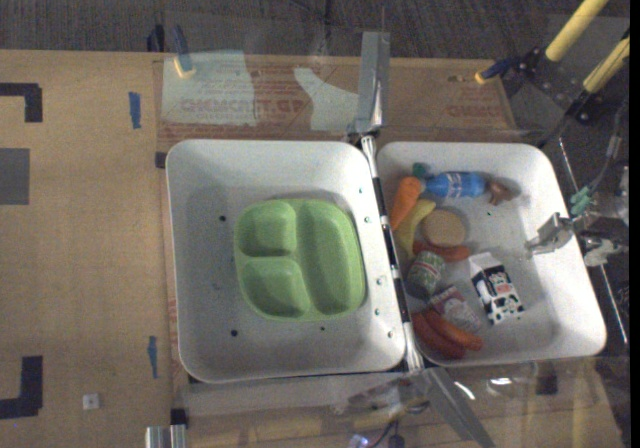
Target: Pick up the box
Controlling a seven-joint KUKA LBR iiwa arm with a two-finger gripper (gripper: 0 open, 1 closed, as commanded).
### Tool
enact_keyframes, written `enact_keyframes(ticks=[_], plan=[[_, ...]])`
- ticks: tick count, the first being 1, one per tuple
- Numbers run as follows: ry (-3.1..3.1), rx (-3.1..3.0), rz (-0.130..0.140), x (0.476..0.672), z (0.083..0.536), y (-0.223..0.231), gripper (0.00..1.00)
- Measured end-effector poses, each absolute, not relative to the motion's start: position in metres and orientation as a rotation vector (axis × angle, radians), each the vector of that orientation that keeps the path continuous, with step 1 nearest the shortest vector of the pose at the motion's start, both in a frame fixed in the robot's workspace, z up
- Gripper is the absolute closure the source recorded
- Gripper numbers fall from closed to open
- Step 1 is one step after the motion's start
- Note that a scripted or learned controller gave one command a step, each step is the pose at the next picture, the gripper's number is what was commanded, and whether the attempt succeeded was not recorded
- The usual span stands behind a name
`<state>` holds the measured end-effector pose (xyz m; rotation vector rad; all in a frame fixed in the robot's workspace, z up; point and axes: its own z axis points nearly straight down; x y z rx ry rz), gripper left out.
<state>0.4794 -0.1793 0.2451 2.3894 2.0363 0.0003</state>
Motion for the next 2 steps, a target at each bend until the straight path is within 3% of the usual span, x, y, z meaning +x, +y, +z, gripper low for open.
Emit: enact_keyframes(ticks=[1,2], plan=[[1.903,2.491,0.01,0.531,0.126,-0.099,0.0],[1.754,2.606,0.0,0.495,0.244,-0.186,0.0]])
